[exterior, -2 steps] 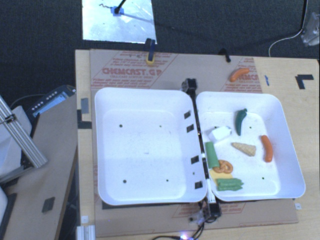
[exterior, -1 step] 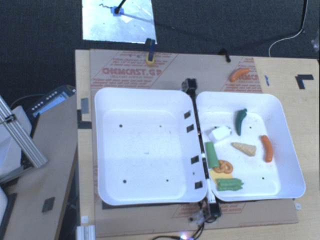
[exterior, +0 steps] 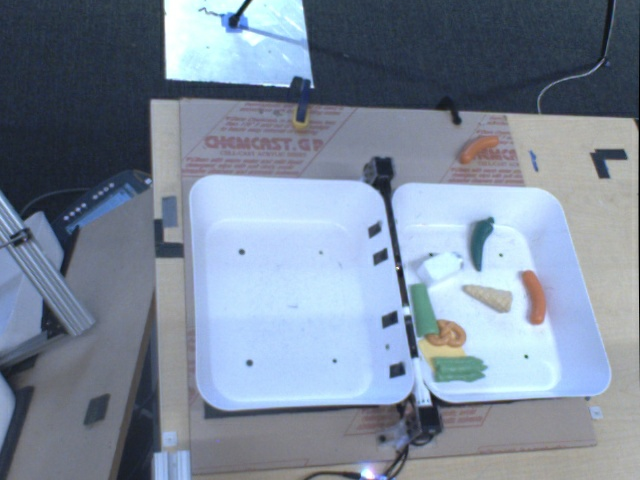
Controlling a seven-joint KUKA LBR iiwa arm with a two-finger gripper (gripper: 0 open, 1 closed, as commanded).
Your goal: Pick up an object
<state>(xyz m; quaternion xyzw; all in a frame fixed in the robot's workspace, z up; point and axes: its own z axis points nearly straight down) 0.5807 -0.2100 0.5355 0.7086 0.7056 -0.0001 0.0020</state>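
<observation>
The right bin (exterior: 575,298) holds several toy foods. A dark green pepper (exterior: 482,241) lies near its back. A white block (exterior: 438,266) sits left of centre. A tan wedge (exterior: 488,296) lies in the middle. An orange sausage (exterior: 535,297) rests toward the right wall. Along the left wall lie a green pickle-like stick (exterior: 423,309), an orange pretzel (exterior: 447,333) on a yellow slice (exterior: 437,349), and green beans (exterior: 459,369).
The left bin (exterior: 290,298) stands beside the right one. Another orange sausage (exterior: 479,149) lies on the cardboard behind the right bin. A yellow and blue clip (exterior: 299,103) sits at the back edge of the bench. A metal rail (exterior: 40,278) stands at the far left.
</observation>
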